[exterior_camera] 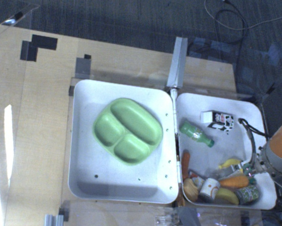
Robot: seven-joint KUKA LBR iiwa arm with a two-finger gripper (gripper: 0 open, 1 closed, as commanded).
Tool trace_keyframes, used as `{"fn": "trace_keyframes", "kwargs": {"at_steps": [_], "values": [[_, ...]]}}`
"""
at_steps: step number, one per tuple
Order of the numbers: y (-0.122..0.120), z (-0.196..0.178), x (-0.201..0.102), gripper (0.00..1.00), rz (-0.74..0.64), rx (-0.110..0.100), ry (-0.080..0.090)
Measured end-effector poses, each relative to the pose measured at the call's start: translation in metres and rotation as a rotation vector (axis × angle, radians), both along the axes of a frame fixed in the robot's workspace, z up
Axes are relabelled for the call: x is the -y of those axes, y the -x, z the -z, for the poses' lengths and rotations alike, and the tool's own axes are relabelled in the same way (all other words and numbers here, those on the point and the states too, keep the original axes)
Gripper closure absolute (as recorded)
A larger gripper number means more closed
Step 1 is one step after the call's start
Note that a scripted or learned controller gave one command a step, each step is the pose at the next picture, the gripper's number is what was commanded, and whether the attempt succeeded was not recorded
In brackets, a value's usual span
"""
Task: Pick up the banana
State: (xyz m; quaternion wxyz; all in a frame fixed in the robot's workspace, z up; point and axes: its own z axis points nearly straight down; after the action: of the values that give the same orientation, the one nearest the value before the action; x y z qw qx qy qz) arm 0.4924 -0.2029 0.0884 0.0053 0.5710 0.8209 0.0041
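The gripper (241,168) hangs low in the right bin (242,109), near its right wall, over a yellow piece just above the carrot (234,182); whether its fingers are open or closed cannot be told. The banana (226,196), smooth and curved, lies along the bin's front wall, touching a can (208,188). A glossy green bottle (196,133) lies further back. The left bin (77,143) holds a moulded green plate (128,130) with three compartments.

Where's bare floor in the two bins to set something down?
Left bin: free strip around the green divided plate, widest along its near edge. Right bin: bare middle between green bottle and gripper. Near right corner is crowded: banana, carrot, can.
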Motion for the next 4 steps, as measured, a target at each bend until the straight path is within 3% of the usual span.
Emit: {"fn": "trace_keyframes", "kwargs": {"at_steps": [1,2,3,4], "values": [[-0.003,-0.013,0.000,1.00,0.001,0.006,0.000],[-0.064,-0.128,0.002,1.00,0.122,-0.006,0.002],[-0.064,-0.128,0.002,0.00,0.121,-0.006,0.002],[-0.028,-0.007,-0.004,0.00,0.194,-0.008,-0.006]]}}
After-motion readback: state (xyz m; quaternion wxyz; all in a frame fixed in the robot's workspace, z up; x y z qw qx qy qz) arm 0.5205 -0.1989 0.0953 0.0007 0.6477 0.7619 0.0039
